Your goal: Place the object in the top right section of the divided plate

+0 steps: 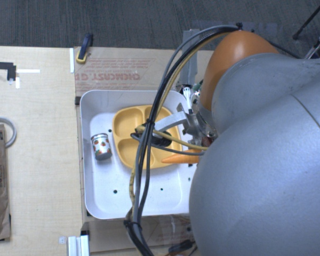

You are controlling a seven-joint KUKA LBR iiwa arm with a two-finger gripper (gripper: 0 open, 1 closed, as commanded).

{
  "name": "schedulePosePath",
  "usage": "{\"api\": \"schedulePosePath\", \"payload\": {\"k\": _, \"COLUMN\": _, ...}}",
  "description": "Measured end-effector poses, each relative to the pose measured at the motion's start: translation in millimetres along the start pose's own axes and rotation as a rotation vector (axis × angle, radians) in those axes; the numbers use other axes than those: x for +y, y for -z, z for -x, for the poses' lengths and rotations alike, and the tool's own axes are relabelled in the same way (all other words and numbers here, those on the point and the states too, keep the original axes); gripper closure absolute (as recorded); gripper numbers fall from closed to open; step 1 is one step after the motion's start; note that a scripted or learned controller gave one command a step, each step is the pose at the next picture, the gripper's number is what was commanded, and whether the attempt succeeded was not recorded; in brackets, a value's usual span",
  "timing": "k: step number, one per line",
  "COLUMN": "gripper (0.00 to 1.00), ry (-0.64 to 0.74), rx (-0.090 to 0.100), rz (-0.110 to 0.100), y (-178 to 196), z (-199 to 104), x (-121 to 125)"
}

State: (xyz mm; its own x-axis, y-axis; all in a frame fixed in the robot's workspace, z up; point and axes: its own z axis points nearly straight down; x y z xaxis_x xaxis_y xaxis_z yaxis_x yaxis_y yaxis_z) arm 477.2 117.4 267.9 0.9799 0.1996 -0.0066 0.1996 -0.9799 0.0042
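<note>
Claw [188, 122] over the yellow divided plate [127, 126], grip state can't be told, so it should confirm the carrot-like object [182, 156] before lowering into top right section.

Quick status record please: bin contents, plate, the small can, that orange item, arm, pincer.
bin: shallow white plastic bin, holding plate and can
plate: yellow divided plastic plate, partly hidden by cables
can: small silver can with red spots, left of the plate, on the bin floor
orange item: slim orange object at the plate's right edge
arm: grey arm over the bin's right side
pincer: state unclear
</note>
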Motion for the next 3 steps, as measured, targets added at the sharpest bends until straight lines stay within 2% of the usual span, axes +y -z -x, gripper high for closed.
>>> {"api": "schedulePosePath", "payload": {"k": 1, "gripper": 1.00, "ry": 0.039, "rx": -0.001, "rz": -0.001, "y": -154.0, "z": -9.5, "x": -46.6}}
{"api": "schedulePosePath", "payload": {"k": 2, "gripper": 1.00, "ry": 0.006, "rx": 0.014, "rz": -0.003, "y": -171.0, "z": -26.6, "x": -107.7}}
{"api": "schedulePosePath", "payload": {"k": 3, "gripper": 1.00, "ry": 0.130, "rx": 0.011, "rz": 0.002, "y": -171.1, "z": -25.8, "x": -105.9}}
